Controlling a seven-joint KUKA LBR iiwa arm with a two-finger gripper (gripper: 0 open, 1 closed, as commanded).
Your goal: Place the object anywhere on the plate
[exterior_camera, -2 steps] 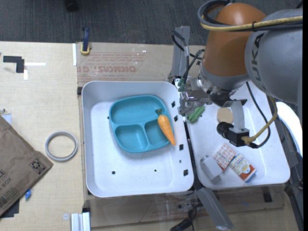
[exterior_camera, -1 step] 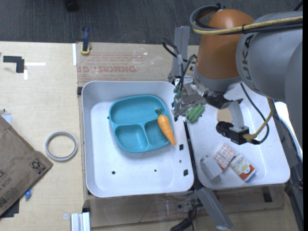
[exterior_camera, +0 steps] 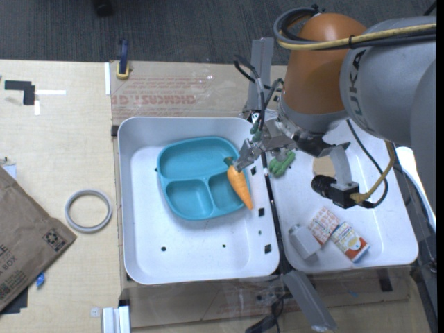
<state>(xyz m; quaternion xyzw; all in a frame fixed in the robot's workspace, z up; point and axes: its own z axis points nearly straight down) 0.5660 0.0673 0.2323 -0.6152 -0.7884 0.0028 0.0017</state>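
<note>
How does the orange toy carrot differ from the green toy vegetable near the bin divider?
The orange toy carrot sits in the left bin, lying over the right edge of the blue divided plate; the green toy vegetable lies in the right bin, off the plate. The carrot is orange, long and tapered; the green one is shorter and lumpier. The gripper is at the carrot's leafy end, not at the green one. Both look like play food.
</note>
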